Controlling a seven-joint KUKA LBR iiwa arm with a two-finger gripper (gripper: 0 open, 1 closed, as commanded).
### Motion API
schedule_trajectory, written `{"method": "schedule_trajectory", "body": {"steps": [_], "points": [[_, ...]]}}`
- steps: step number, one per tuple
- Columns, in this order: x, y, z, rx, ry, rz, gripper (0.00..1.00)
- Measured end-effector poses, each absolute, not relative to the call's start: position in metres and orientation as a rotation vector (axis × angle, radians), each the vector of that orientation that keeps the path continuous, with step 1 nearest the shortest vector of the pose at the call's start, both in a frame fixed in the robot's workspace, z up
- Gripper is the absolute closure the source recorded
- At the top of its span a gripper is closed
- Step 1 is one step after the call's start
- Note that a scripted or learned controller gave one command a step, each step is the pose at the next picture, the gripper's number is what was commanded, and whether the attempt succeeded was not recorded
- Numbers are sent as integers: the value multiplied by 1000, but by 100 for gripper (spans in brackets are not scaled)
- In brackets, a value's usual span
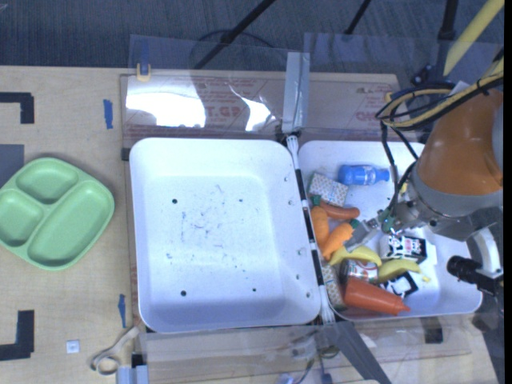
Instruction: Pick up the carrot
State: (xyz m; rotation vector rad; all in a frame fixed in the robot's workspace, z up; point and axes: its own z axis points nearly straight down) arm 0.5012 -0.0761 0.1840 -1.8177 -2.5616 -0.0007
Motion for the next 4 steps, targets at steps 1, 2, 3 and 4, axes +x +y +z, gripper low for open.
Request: {"method": "schedule_trajectory", "body": {"steps": [1,2,3,4], "points": [[527,-99,87,-1731,-2628,-7,0],[480,-86,184,-1625,-2689,-2,0],[526,-100,87,-1572,-2727,-5,0],[536,-75,185,-1614,-2697,-1,0]]}}
